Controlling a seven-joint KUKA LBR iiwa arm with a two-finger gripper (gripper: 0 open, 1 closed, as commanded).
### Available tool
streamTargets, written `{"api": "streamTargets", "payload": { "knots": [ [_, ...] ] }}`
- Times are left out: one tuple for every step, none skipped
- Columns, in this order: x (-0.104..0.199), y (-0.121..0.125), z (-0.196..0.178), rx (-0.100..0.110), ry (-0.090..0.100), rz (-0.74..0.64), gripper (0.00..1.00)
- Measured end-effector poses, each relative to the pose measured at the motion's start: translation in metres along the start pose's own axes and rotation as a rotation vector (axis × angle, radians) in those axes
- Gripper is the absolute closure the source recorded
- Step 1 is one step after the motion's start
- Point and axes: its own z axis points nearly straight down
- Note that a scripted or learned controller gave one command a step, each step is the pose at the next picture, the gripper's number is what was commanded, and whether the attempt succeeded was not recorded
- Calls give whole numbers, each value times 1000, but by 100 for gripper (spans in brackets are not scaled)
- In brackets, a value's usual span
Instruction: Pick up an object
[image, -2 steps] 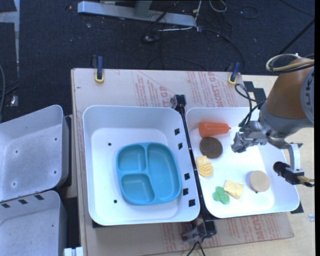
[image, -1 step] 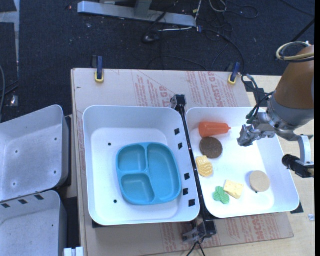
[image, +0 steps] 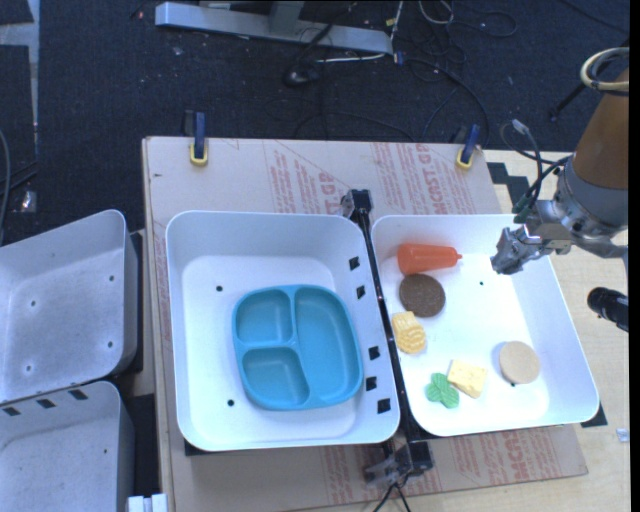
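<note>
The right bin (image: 560, 330) holds an orange carrot-shaped piece (image: 427, 258), a brown round patty (image: 423, 295), a yellow ridged piece (image: 409, 332), a green leafy piece (image: 441, 391), a pale yellow block (image: 467, 378) and a tan round disc (image: 518, 363). My gripper (image: 508, 254) hangs over the bin's upper right part, right of the carrot piece and apart from it. Nothing shows between its fingers.
The left bin (image: 200, 300) holds a blue divided tray (image: 296, 346). A black divider (image: 372, 300) runs between the bins. Yellow clamps (image: 199, 152) (image: 466, 155) sit at the board's far edge. Spare white bins (image: 60, 300) lie at the left.
</note>
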Motion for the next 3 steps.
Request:
{"api": "streamTargets", "payload": {
  "knots": [
    [56, 6, 9, 7, 3, -4, 100],
    [120, -1, 13, 8, 4, -5, 100],
    [175, -3, 13, 7, 4, -6, 100]
  ]
}}
